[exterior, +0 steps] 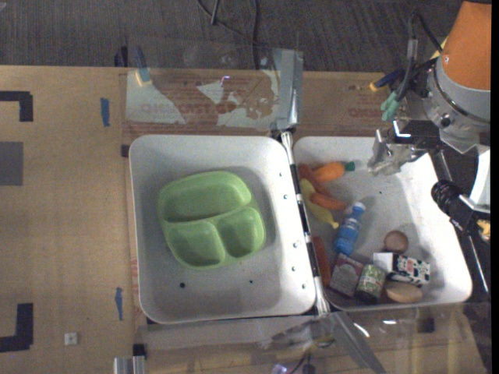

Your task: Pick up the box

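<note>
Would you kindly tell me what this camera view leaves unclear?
- Gripper: too small and blurred to tell its finger state.
- Box: print too small to read.
- Arm: cut off by the top and right edges.
- Items in the right bin's near corner: overlapping, hard to separate.

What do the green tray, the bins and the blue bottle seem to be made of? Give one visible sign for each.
Green tray: likely moulded plastic, matte, with rounded compartments.
Bins: probably plastic, smooth white with a soft sheen.
Blue bottle: seemingly plastic; too small to be sure.
</note>
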Robot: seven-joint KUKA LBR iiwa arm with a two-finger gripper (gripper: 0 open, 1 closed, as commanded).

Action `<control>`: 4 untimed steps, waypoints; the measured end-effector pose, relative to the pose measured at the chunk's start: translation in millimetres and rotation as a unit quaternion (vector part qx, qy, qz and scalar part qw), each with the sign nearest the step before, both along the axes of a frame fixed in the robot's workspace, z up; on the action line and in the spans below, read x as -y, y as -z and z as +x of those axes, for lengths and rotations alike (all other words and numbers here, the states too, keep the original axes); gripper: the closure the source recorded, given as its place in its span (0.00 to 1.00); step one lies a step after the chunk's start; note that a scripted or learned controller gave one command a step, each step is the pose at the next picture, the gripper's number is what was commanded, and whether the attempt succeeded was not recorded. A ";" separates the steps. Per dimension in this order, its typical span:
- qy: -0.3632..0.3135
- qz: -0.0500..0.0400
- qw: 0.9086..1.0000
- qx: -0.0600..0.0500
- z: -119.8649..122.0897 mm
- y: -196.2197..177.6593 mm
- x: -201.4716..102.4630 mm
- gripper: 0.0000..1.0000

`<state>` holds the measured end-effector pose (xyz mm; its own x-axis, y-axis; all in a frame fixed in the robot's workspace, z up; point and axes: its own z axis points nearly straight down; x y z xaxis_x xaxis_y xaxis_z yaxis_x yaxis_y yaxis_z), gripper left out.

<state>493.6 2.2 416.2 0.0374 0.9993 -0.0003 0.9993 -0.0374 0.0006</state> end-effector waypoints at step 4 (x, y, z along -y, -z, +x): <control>0.193 -0.002 0.981 -0.002 -13.2 -13.4 -144.5 1.00</control>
<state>480.4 146.7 429.7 0.4132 0.9106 -0.0044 0.9106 -0.4132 -0.0028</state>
